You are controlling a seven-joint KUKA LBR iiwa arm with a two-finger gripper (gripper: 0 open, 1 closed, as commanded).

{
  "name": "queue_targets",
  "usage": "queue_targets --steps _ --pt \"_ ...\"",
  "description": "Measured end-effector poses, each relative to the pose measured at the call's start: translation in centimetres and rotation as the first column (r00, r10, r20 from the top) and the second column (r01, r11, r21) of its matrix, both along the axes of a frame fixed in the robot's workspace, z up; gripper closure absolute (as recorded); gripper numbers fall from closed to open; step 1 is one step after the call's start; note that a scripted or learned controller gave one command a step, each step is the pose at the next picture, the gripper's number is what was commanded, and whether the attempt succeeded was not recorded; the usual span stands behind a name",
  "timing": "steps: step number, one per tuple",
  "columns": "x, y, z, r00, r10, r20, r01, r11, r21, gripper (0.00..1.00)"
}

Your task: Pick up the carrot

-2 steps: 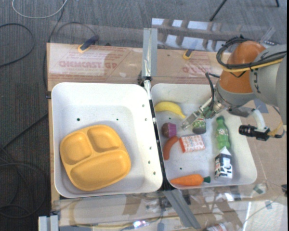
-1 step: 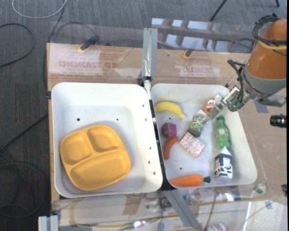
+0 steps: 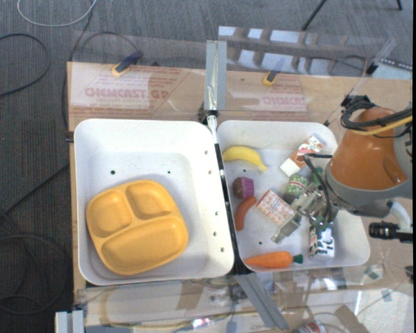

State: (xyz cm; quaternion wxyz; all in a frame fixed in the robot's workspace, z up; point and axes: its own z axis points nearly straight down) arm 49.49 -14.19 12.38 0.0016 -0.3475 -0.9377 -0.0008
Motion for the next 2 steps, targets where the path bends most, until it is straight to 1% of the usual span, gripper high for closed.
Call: queue_targets --steps 1,2 --pt "6.0 -5.7 0.0 0.955 -0.295 0.003 0.295 0.955 0.003 0.0" --pt "10.3 -2.8 -2.8 0.991 0.131 0.018 -0.131 0.991 -0.011 0.0"
